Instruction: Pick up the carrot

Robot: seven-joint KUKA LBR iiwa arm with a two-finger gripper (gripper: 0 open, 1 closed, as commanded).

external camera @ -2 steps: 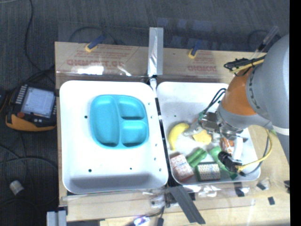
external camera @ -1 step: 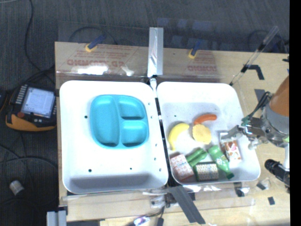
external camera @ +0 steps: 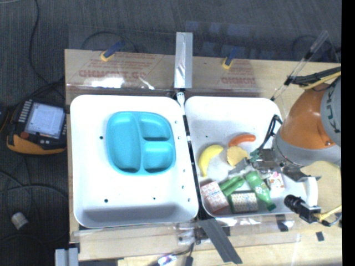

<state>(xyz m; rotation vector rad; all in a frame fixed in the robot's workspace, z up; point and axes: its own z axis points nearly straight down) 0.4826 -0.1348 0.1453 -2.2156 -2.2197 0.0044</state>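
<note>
The carrot is a small orange piece lying in the middle of the right bin. My gripper reaches in from the right edge of that bin, low over the pile of items. It sits just right of and below the carrot, apart from it. Its tip is lost among green and dark objects.
A yellow banana and a pale yellow wedge lie left of the gripper. Green packets, a brown packet and a grey block crowd the bin's front. The left bin holds a blue divided plate.
</note>
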